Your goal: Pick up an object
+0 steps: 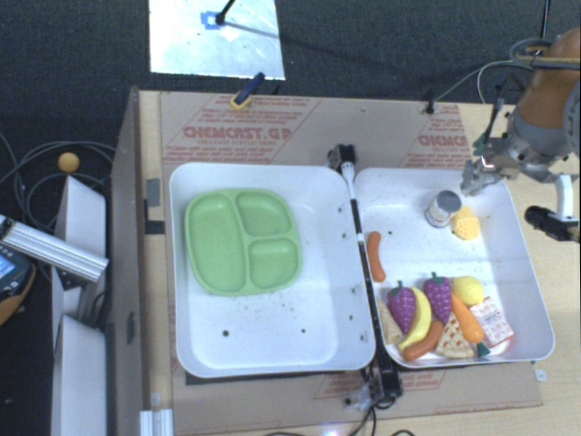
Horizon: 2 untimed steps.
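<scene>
Claw (478,176), finger state unreadable, hovers at right bin's (536,243) far edge; can (443,209) lies just down-left, yellow fruit (467,226) beside it.

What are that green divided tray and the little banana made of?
The green divided tray looks like matte moulded plastic: one even colour, rounded compartment ridges. The banana seems a plastic toy, smooth and uniformly yellow, though its finish is hard to judge at this size.

One fixed camera looks down at a slant from above the bench (272,121) — both white bins (272,271) sit mid-frame, at middling range — the arm (545,107) enters from the right.
</scene>
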Each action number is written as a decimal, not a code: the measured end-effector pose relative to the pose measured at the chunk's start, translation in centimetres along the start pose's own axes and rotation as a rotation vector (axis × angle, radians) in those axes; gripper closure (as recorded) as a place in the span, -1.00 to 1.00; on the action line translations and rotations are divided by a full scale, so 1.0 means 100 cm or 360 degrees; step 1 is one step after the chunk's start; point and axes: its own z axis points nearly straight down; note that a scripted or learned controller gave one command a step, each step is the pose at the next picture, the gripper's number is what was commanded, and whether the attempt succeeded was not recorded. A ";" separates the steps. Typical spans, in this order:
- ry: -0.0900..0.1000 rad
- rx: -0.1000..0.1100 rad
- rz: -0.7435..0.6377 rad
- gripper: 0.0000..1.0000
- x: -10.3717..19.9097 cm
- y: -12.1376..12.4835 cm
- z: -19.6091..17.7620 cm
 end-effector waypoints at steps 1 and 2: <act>0.0001 -0.0002 0.0001 -1.00 0.000 0.000 0.029; 0.0006 0.0006 0.0001 -1.00 0.076 -0.069 0.065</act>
